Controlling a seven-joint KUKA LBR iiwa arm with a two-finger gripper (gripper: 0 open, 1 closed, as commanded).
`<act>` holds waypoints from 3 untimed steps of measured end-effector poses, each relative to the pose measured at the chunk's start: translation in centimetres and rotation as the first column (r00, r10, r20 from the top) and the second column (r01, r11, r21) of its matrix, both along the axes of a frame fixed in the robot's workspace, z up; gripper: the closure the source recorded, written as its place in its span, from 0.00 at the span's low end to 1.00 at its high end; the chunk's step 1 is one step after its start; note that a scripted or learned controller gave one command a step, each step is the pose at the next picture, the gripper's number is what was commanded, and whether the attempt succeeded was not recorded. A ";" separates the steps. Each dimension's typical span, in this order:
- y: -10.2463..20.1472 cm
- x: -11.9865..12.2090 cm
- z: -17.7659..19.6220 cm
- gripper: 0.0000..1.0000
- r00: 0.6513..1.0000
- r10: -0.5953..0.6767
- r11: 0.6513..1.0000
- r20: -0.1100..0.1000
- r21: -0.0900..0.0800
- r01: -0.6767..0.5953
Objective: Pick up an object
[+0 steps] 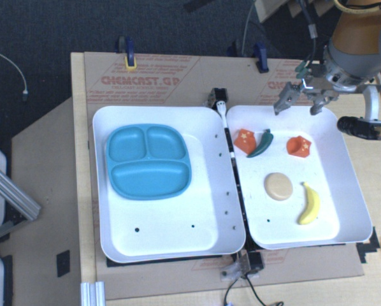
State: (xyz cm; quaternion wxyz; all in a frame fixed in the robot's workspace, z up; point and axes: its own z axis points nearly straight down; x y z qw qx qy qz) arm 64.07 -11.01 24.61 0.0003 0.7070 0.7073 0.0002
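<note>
While the gripper [301, 104] hangs over the far rim of the right bin [350, 190], its two fingers [283, 102] are spread wide with nothing between them, both tips pointing down and toward the near side. The grey wrist and orange-banded arm [359, 27] rise behind it at the far right.

Five small things lie in the right bin. A yellow banana [309, 205] rests near the right side toward the near end; its long axis runs roughly far to near, with a slight lean, the far tip pointing up toward the far wall and the thicker near end swinging left. Just left of it, apart but close, sits a round tan disc [279, 187], like a biscuit or bun. Farther back, a dark green pepper [262, 144] lies slantwise, its far end pointing to the far right, and it touches a red piece [244, 141] on its left. Another red piece [299, 146] sits to the right of the pepper, well apart from it and closest to the open fingers.

The left bin [114, 234] holds a blue divided plate [150, 161] with three compartments, set toward its far left. Both bins stand side by side on a brown cardboard sheet [178, 75] held by two blue clamps [129, 51] along the far edge.
</note>
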 end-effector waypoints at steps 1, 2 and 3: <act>0.6 -0.4 -5.9 0.00 1.000 0.000 1.000 -0.004 0.000 0.000; 0.0 -0.9 -11.8 0.00 1.000 -0.001 1.000 -0.005 0.001 0.001; 0.0 -0.9 -16.3 0.00 1.000 -0.001 1.000 -0.004 0.001 0.001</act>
